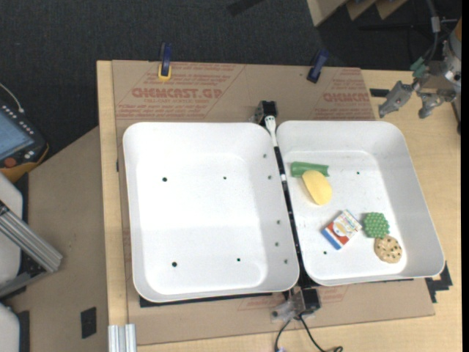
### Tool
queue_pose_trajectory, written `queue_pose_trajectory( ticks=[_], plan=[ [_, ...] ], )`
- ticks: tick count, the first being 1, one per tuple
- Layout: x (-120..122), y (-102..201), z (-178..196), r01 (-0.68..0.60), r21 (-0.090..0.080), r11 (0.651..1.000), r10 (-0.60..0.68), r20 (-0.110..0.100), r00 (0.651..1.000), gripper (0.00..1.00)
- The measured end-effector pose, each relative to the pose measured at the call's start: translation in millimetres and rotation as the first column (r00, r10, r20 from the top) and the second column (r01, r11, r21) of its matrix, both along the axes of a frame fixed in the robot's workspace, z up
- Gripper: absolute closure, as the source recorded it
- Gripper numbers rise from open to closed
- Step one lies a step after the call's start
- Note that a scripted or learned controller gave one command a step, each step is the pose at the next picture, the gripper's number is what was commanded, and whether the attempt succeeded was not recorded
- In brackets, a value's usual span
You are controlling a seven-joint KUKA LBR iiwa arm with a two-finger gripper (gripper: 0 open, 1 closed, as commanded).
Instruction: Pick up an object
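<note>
The right bin [410,167] holds several small objects. A yellow oval piece [318,188] with a green stalk [308,170] lies near its left wall. Closer to the front are a small red, white and blue box [341,229], a green knobbly piece [376,224] and a round chocolate-chip cookie [388,249]. My gripper [408,104] hangs beyond the right bin's far right corner, over the bench, well away from all the objects. It is open, with nothing between its spread fingers.
The left bin [146,196] sits beside the right one, joined along a black divider [282,189]. Both rest on a cardboard sheet [190,86] held by two clamps [165,64] at the back. Wooden bench surface lies to the right.
</note>
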State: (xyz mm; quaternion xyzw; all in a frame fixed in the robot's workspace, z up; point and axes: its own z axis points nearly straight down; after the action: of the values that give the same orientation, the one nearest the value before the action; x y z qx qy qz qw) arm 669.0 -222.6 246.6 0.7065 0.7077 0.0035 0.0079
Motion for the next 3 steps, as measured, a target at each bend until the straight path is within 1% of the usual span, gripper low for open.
queue_pose_trajectory(
  ticks=[1, 2, 3],
  plan=[
    [-1, 0, 1, 0.000, 0.001, 1.000, 0.000, -0.010, 1.000, 1.00],
    [-52, 56, 178, -0.004, 0.003, 1.000, 0.004, 0.002, 1.000, 1.00],
    [-90, -5, 299, 0.008, -0.004, 1.000, -0.008, 0.002, 1.000, 1.00]
  ],
)
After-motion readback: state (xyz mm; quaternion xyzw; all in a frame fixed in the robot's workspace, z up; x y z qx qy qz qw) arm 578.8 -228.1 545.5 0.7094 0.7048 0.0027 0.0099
